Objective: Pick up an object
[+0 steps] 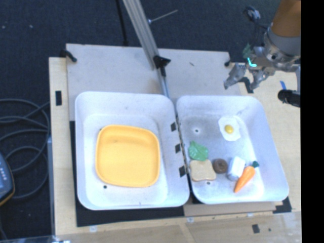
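Observation:
The right bin (263, 130) holds a fried egg (229, 128), a green leafy piece (198, 151), a slice of toast (202, 170), a small brown round piece (219, 165), a white and grey block (236, 167) and an orange carrot (245, 178). My gripper (243, 81) hangs above the bench just beyond the right bin's far rim, up and to the right of the egg. Its two fingers are spread apart with nothing between them.
The left bin (86, 135) holds a yellow square plate (127, 155). A slanted metal pole (144, 29) rises behind the bins, ending at a clamp (161, 63) near their shared wall. Cables lie on the floor at the left.

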